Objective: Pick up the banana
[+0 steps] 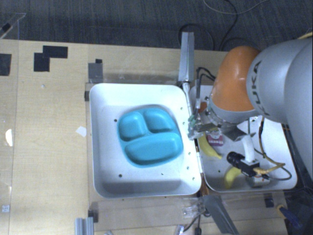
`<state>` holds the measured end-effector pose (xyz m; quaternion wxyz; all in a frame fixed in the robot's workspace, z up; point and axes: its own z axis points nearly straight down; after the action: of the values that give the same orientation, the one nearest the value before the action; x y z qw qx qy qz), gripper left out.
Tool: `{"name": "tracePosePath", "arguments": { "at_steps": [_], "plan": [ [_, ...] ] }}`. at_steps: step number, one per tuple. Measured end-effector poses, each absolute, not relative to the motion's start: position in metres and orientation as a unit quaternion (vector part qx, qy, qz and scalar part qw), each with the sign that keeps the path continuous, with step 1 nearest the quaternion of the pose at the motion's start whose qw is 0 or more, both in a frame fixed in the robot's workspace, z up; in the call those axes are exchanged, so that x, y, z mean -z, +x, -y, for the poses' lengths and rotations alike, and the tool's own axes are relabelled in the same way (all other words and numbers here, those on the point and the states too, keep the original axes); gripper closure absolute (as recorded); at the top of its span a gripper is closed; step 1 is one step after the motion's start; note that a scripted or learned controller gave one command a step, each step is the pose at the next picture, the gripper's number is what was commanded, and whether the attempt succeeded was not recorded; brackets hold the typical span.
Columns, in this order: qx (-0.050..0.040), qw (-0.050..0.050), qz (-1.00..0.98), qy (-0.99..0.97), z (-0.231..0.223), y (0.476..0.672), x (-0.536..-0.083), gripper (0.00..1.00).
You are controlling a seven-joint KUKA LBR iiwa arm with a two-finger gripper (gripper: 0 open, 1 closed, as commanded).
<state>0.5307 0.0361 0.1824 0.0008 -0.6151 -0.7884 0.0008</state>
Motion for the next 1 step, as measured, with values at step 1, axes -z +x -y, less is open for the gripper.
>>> {"name": "tracePosePath", "arguments": {
  "at_steps": [1],
  "plan": [
    [-0.0013,0.001,0.713,-0.701,-0.1155,0.5209,-0.1630,1.00]
  ]
}}
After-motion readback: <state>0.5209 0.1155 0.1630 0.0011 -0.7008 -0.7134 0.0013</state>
